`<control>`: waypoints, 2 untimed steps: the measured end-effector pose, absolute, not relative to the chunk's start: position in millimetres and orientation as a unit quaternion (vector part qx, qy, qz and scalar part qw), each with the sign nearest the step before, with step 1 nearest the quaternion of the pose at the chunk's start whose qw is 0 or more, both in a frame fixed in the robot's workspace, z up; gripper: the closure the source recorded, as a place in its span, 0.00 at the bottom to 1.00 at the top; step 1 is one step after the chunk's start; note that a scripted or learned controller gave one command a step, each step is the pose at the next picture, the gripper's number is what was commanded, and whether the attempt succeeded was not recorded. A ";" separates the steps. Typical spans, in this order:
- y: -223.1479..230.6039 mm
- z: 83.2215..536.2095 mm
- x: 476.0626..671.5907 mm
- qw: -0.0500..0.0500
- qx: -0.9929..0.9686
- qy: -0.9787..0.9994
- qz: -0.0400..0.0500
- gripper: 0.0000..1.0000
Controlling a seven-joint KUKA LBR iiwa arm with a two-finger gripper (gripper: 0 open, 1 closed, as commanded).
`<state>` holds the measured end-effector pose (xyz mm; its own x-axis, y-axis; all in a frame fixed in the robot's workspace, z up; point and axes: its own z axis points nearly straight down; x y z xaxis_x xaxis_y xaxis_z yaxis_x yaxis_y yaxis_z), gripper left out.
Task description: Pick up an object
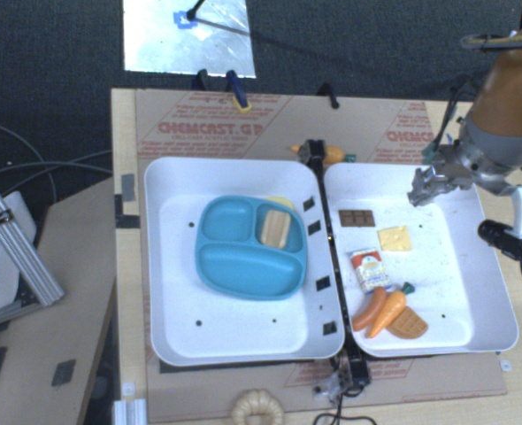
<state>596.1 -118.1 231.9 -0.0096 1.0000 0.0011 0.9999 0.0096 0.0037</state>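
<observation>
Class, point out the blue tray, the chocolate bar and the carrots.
blue tray (243, 268): camera view, large lower compartment.
chocolate bar (356, 219): camera view, its middle.
carrots (378, 310): camera view, orange bodies.

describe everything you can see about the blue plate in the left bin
The blue plate is a rounded, divided tray that looks like smooth plastic, with one large compartment toward the front and two smaller ones behind it. It lies flat and right side up near the middle of the left bin. A tan, bread-like piece rests in its rear right compartment, and a pale yellow item peeks out behind that rim. The gripper is apart from it, over the right bin.
</observation>
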 end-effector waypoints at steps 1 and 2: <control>-77.2 219.6 602.0 0.000 0.704 0.710 0.001 1.00; -71.5 235.0 594.8 0.001 0.705 0.709 0.001 1.00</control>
<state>594.8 -71.5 235.0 -0.0066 1.0000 0.0004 1.0000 0.0066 0.0030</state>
